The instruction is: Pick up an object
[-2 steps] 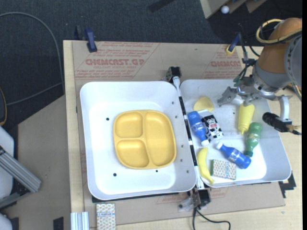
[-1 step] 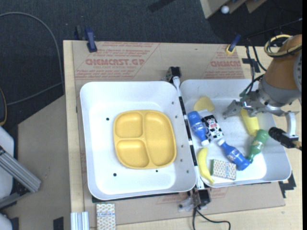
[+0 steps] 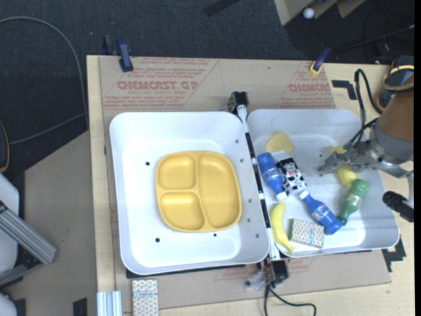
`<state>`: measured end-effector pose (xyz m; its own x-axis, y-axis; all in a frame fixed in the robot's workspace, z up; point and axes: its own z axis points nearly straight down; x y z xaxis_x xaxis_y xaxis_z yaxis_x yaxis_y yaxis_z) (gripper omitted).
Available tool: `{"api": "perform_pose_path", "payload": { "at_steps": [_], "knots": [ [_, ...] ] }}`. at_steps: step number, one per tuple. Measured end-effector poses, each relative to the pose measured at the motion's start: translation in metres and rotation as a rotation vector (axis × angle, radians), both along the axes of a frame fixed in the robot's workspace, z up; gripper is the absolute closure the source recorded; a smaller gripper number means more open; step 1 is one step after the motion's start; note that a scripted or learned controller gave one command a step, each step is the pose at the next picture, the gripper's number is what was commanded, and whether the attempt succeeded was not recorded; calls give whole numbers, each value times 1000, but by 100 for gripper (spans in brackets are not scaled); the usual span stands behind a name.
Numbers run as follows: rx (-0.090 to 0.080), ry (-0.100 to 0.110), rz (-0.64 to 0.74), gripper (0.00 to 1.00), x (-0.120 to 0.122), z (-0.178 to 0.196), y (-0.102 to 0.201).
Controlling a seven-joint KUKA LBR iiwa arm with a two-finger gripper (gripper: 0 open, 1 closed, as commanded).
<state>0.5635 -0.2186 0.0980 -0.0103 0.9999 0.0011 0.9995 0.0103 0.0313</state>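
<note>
The right bin (image 3: pixel 309 122) holds several small objects. A yellow lemon-like piece (image 3: pixel 346 175) lies near its right side, with a green bottle (image 3: pixel 353 199) just below it. My gripper (image 3: pixel 337 161) reaches in from the right and hangs low directly over the yellow piece. Further left lie a blue bottle (image 3: pixel 269 169), a black-and-white toy (image 3: pixel 289 174), a second blue bottle (image 3: pixel 322 212), a banana (image 3: pixel 281 226), a small patterned box (image 3: pixel 307 232) and a pale yellow round piece (image 3: pixel 279 141).
The left bin (image 3: pixel 131 196) holds a yellow divided plate (image 3: pixel 198 191). The arm's body (image 3: pixel 396 127) overhangs the right bin's right rim. Clamps sit at the board's back edge, one at the left (image 3: pixel 123 54) and one at the right (image 3: pixel 320 60).
</note>
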Motion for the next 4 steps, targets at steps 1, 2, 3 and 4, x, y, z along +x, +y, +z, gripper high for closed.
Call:
{"api": "perform_pose_path", "payload": {
  "at_steps": [1,2,3,4],
  "knots": [
    [-13,-6,-2,100,1,12,-5],
    [-1,29,-8,100,3,69,68],
    [-1,31,-9,0,2,69,67],
    [6,36,-7,0,-56,-14,32]
  ]
}}
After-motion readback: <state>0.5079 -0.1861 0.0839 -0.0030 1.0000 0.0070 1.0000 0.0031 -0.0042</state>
